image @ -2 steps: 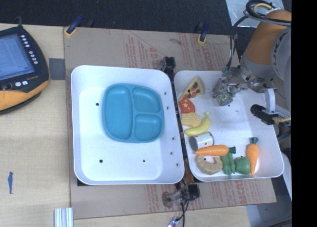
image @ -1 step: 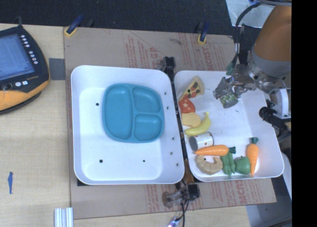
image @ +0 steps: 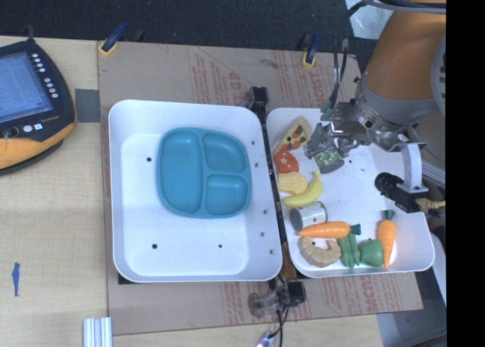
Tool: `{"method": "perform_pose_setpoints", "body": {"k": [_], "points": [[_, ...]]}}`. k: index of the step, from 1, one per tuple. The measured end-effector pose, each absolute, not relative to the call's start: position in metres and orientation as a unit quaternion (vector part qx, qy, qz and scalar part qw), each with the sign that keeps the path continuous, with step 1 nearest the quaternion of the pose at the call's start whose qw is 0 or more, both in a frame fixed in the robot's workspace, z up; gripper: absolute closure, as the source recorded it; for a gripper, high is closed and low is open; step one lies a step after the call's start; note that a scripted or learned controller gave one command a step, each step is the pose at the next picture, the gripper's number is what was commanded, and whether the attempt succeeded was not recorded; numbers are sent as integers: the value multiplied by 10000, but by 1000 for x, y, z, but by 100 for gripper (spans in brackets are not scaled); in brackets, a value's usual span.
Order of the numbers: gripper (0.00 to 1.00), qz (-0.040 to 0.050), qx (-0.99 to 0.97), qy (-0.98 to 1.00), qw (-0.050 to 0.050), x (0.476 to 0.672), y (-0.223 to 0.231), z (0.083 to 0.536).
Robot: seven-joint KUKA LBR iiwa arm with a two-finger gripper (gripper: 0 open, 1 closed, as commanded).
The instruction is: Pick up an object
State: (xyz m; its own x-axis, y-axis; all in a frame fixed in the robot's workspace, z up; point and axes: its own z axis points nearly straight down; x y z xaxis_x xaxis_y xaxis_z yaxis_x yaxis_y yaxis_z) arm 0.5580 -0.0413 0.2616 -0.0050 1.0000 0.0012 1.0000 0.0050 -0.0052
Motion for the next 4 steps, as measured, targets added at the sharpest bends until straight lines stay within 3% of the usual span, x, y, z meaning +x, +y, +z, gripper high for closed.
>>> {"method": "perform_pose_setpoints", "body": {"k": [1, 2, 3, 4], "points": [[100, 21, -7047, -7095, 15, 477, 5, 258], [100, 17, -7053, -7089, 5, 476, -33, 259], [100, 19, -7043, -7099, 4, 491, 14, 257], [100, 14, -7061, -7081, 6, 515, -39, 256]]}}
